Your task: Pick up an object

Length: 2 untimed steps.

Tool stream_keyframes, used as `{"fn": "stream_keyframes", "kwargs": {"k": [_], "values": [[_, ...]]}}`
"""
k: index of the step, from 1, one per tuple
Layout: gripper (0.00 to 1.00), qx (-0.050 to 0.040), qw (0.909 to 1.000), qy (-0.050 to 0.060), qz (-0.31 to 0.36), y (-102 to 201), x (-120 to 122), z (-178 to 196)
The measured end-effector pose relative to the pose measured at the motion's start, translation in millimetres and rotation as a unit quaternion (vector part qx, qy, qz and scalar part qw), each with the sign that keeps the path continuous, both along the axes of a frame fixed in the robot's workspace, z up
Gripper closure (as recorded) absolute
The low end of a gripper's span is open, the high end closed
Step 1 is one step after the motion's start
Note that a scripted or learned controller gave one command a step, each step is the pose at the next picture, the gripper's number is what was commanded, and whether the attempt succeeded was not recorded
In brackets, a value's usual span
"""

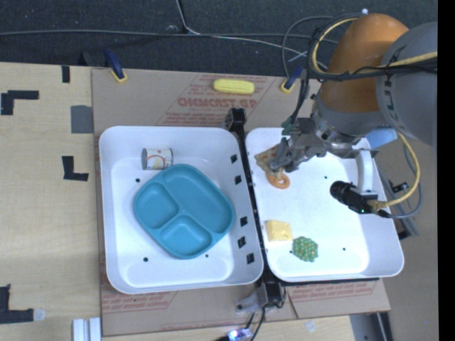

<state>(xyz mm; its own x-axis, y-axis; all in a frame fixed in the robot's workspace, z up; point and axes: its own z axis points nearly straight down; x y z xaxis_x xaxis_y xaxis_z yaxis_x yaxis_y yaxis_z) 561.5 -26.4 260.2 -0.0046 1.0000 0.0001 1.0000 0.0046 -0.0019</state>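
Nearest my camera, along the bottom edge, I see the clamp hardware (261, 300) where the two bins meet; just above it sits the right bin (384, 261), and in its near part a green bumpy ball (306, 249) lies beside a pale yellow block (278, 229), the two close but apart; further in, on the right side of that bin, a black cylinder (348, 194) hangs off the arm's cabling; left bin (114, 261) holds a blue divided tray (183, 209) lying flat, three compartments, tilted diagonally; behind the tray, near the far-left corner, a small can (157, 158) lies on its side, just clear of the tray's rim; back in the right bin, far-left area, an orange ring-shaped piece (279, 181) rests on the floor, and a tan-brown object (267, 159) sits right at the gripper (288, 158); I cannot tell whether the pincer is open or closed, nor whether it has the tan thing, since the wrist body covers it; the arm (370, 69) comes in from the right, its orange band above the wrist; beyond both bins, on the cardboard sheet (185, 98), a yellow corn cob (233, 86) lies flat; two blue-and-yellow clips (116, 67) pin the cardboard's far edge.
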Motion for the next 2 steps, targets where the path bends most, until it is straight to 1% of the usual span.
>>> {"fn": "stream_keyframes", "kwargs": {"k": [1,2], "values": [[1.00,-0.0003,1.0000,0.000,-0.001,41,-8,-10],[1.00,-0.0001,1.0000,0.001,0.000,87,-10,-15]]}}
